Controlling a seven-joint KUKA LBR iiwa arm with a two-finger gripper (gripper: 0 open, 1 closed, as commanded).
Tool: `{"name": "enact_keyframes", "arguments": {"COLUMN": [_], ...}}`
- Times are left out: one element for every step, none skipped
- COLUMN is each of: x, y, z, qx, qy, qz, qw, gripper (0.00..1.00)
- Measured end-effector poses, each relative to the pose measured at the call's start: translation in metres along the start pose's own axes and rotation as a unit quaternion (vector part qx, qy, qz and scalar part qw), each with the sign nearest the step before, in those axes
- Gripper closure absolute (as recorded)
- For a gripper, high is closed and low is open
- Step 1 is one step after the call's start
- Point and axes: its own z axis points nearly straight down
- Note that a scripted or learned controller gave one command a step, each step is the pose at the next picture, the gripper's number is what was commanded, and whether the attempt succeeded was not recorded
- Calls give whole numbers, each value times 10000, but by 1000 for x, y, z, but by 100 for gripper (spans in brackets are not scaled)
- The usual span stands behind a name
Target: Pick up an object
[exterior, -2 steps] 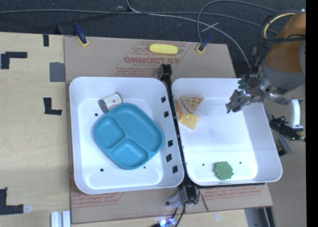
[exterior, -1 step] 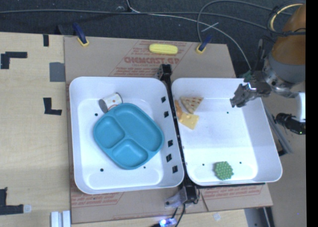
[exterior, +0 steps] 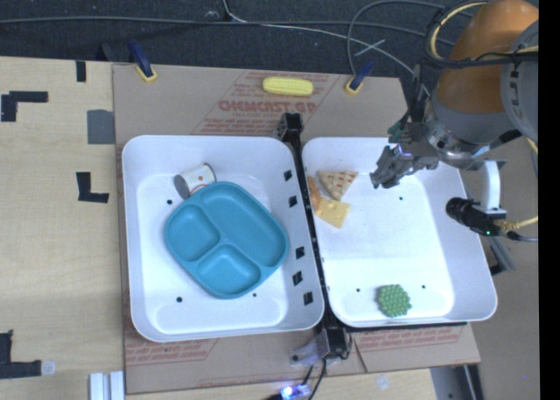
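blue divided tray (exterior: 226, 239): smooth plastic, slight sheen. white bins (exterior: 144, 241): glossy plastic. base sheet (exterior: 175, 101): matt brown cardboard. bench (exterior: 52, 214): pale wood grain. green ball (exterior: 393, 299): bumpy.

Single fixed overhead camera, slanted down on both bins (exterior: 140, 214).

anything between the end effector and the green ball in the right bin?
No. In the camera view, only bare white bin floor lies between the end effector and the green ball.
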Motion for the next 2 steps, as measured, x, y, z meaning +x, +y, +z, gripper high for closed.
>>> {"name": "enact_keyframes", "arguments": {"x": [59,121], "y": [-11,-6], "z": [3,11], "qx": [7,10], "qy": [0,-3], "qz": [2,-1], "qw": [10000,10000], "gripper": [100,100]}}
